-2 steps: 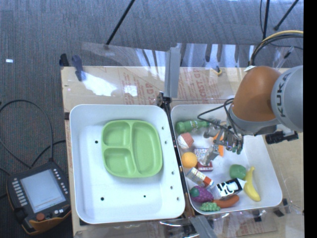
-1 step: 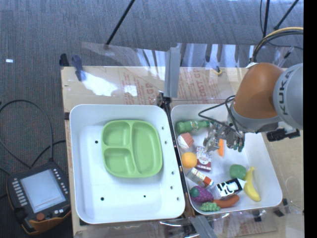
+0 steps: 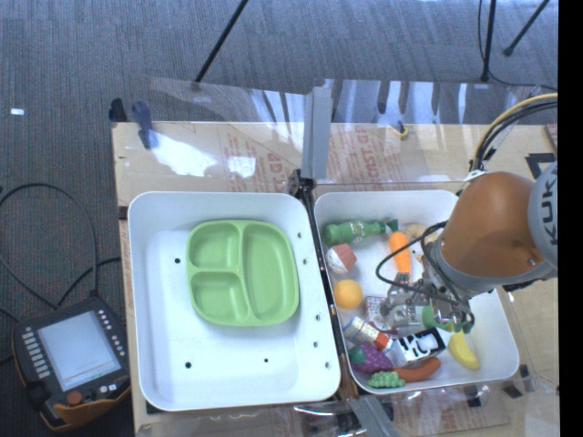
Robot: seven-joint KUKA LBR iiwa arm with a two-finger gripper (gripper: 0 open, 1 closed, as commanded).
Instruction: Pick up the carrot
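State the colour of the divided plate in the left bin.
Light green; the divided plate shows clearly in the camera view.

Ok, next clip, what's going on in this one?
A grey KUKA arm reaches in from the right over the right bin, which is cluttered with toy food. Its gripper hangs low in the middle of that bin, just below the carrot, which lies on the bin floor, not between the fingers. The left bin holds a green divided plate. The pick isn't made yet.
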